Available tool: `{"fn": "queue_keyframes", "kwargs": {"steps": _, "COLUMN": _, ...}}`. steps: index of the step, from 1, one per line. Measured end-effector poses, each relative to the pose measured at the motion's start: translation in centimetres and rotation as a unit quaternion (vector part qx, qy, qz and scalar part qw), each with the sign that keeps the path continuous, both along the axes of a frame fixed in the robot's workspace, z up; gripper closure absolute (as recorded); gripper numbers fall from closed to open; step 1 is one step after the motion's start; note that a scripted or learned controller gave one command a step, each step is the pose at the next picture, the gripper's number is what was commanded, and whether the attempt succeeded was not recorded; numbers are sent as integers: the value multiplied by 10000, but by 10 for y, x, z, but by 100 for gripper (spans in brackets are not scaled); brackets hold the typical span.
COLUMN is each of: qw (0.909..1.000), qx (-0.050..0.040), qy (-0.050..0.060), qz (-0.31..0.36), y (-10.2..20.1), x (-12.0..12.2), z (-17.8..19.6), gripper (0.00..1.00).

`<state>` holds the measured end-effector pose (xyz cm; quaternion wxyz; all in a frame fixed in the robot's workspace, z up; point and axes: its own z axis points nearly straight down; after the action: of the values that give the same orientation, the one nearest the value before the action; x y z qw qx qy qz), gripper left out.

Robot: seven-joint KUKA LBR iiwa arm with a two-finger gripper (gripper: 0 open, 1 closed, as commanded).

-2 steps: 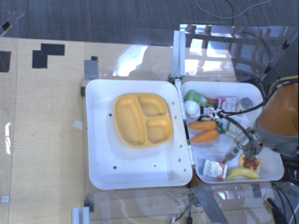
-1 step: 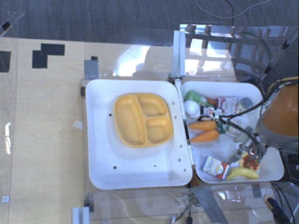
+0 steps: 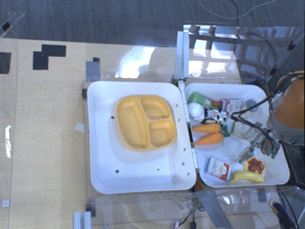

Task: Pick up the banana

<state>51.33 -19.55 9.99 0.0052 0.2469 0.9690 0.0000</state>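
The banana (image 3: 247, 177) lies at the lower right of the frame, in the right bin's (image 3: 281, 178) near corner beside a small carton (image 3: 218, 168). Just above it hangs the claw (image 3: 252, 149), finger state impossible to tell. Best to descend squarely across the banana's middle, avoiding the wall.

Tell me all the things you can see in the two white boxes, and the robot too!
left bin: one, white, left half of the bench
divided plate: one, yellow, middle of left bin
right bin: one, white, beside the left bin
banana: one, yellow, near edge of right bin
carrots: two, orange, side by side at right bin's left
egg: one, white, above the carrots
small carton: one, white and orange, left of banana
arm: one, grey and orange, from the right
gripper: one, above the banana
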Motion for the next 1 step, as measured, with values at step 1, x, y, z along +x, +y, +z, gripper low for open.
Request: {"fn": "queue_keyframes", "kwargs": {"steps": 1, "qw": 9996, "qx": -23, "qy": -39, "qz": 266, "y": 20, "x": -21, "z": -10, "gripper": 0}}
